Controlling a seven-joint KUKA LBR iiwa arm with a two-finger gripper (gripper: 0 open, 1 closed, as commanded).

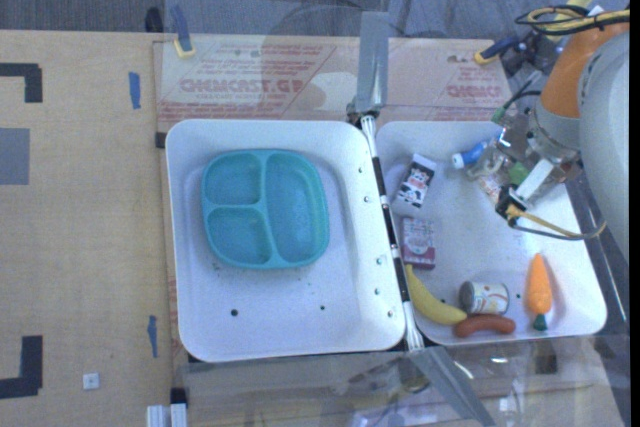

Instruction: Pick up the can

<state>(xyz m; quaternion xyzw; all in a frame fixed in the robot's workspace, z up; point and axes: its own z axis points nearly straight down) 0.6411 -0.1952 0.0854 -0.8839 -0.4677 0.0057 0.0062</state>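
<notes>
- I see the gripper [497, 177] over the upper part of the right bin [580, 315]; its state I cannot tell (wrist and cables crowd it).
- The can [484, 296] lies on its side well below the gripper, toward the bin's near edge, untouched.
- Just beside the can: a banana [428, 299] to its left, a sausage [484, 324] beneath, a carrot [539, 288] to its right.
- Far left of the gripper, the left bin [200, 315] holds a teal divided plate [265, 209].

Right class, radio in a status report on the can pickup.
Gripper over right bin's far side. Can on its side near front edge, untouched. Banana, sausage, carrot crowd it.
</notes>
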